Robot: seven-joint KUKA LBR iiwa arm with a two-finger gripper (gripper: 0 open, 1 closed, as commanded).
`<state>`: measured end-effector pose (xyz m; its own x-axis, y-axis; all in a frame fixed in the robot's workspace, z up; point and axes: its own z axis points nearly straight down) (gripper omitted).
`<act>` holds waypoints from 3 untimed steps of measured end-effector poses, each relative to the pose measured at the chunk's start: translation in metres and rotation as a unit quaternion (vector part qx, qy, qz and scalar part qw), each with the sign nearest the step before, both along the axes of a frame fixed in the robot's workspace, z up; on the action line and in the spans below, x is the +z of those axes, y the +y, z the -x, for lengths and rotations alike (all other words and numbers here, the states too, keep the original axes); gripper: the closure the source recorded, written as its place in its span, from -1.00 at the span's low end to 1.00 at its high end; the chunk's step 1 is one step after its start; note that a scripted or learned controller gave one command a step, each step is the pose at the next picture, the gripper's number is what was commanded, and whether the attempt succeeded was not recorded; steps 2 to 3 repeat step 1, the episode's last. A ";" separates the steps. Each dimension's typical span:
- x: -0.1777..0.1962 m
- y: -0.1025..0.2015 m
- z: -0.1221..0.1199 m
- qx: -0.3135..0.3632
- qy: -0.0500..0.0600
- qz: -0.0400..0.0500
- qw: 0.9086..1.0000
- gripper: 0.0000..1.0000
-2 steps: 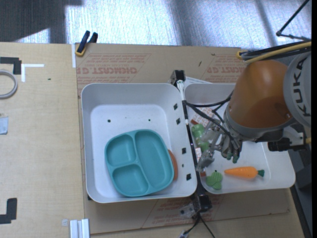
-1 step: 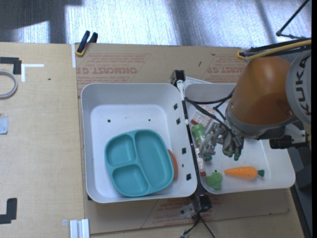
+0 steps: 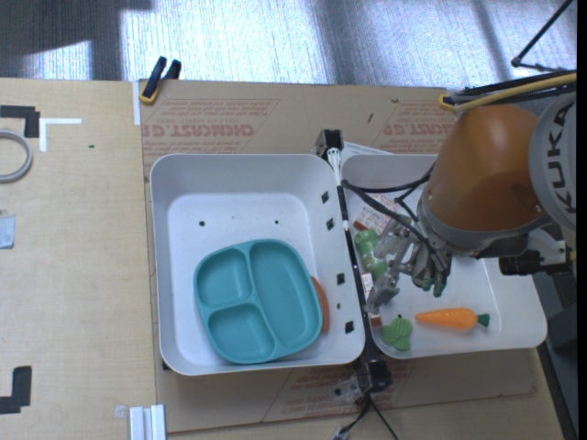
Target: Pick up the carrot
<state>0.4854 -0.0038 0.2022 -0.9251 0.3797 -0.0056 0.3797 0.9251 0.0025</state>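
1. I am hanging over the right bin (image 3: 514,337), reaching in from the right, with my gripper (image 3: 404,269) sitting above the bin's left part, close to the wall the two bins share.
2. My jaws are lost against the clutter beneath them, so I cannot tell whether they are apart or together; nothing orange is showing between them, so I am not claiming a hold on anything.
3. The carrot (image 3: 448,319) is lying flat on the bin floor near the front rim, orange body pointing left and green top to the right. It is sitting just off to the front and right of my gripper, apart from it.
4. A green toy (image 3: 397,332) is resting just left of the carrot's tip, and other small items are crowding beneath my wrist, which is likely why I am hovering high rather than low.
5. The left bin (image 3: 174,246) is holding a teal divided plate (image 3: 257,301), well clear of my work.
6. I am judging that the pick is not yet made: I need to shift toward the front rim and line up across the carrot's narrow width before descending.
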 end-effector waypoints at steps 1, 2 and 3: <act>0.010 0.000 -0.002 -0.002 -0.002 0.000 1.000 1.00; 0.010 0.000 -0.002 -0.002 -0.002 0.000 1.000 1.00; 0.010 0.000 -0.002 -0.002 -0.002 0.000 1.000 1.00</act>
